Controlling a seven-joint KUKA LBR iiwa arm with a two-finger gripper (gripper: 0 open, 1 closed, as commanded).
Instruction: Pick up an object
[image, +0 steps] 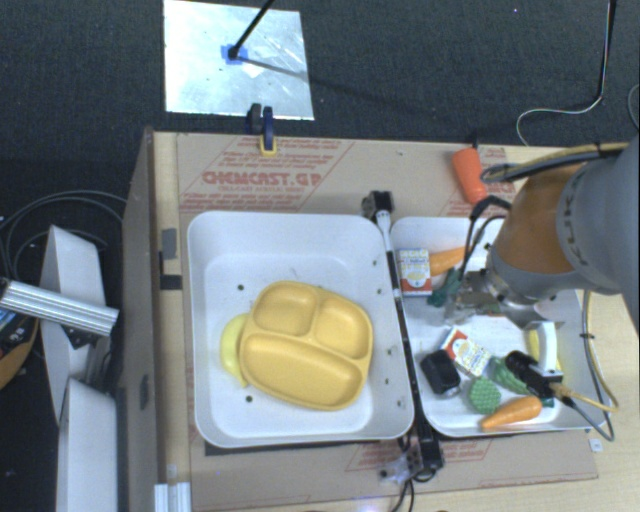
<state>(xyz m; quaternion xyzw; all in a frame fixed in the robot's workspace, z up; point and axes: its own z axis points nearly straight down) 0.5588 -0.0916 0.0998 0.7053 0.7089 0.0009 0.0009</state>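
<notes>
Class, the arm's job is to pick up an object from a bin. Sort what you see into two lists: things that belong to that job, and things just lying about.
Belongs to the job:
tool
right bin
carrot
black block
small carton

Just lying about:
yellow divided tray
left bin
orange cylinder
metal sheet

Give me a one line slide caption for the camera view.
KUKA arm's gripper reaches into the toy-filled right bin; left bin holds a yellow divided tray.

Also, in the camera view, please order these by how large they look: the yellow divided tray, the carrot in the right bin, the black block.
1. yellow divided tray, clearly largest.
2. carrot.
3. black block.
The last two look nearly alike, so that order is unsure.
</notes>
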